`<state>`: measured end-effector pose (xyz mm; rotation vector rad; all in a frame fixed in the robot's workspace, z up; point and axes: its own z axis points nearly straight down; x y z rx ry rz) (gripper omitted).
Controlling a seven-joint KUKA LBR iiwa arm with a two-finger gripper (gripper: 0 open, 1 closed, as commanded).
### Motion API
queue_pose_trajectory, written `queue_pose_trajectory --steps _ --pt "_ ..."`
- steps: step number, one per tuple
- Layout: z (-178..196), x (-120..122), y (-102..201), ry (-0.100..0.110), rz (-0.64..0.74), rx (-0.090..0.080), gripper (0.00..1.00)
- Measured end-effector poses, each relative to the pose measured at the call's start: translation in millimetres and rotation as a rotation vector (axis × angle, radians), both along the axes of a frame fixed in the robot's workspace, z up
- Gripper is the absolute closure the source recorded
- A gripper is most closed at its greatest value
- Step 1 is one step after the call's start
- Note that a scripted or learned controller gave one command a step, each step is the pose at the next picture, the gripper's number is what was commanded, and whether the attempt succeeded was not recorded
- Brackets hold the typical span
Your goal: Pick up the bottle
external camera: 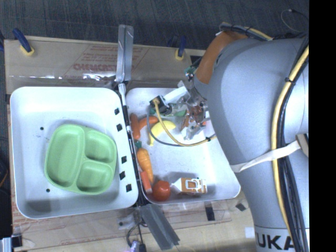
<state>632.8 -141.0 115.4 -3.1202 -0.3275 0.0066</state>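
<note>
Bottle (191,185): lies on its side at the near edge of the right bin (223,164), orange label, just beside a red tomato-like piece (161,190); judged light, rigid, smooth plastic, likely to roll; best gripped across the body
Carrots (145,164): tapered, matt orange, along the bin's left wall
Tool (191,121): over the bin's far half, above a yellow piece (159,129); jaw state cannot be told
Left bin (26,140): holds a green compartment tray (81,159), glossy, moulded

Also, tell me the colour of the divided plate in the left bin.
Light green; the divided plate shows in the camera view.
</note>
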Motion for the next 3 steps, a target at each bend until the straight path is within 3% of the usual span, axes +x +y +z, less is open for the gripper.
queue_pose_trajectory --steps 1,2,3 --pt "8 0 3 0.005 0.009 0.002 1.00" --pt "33 -25 14 0.002 0.294 0.001 1.00" --pt "126 -23 41 -0.001 0.195 -0.001 1.00"
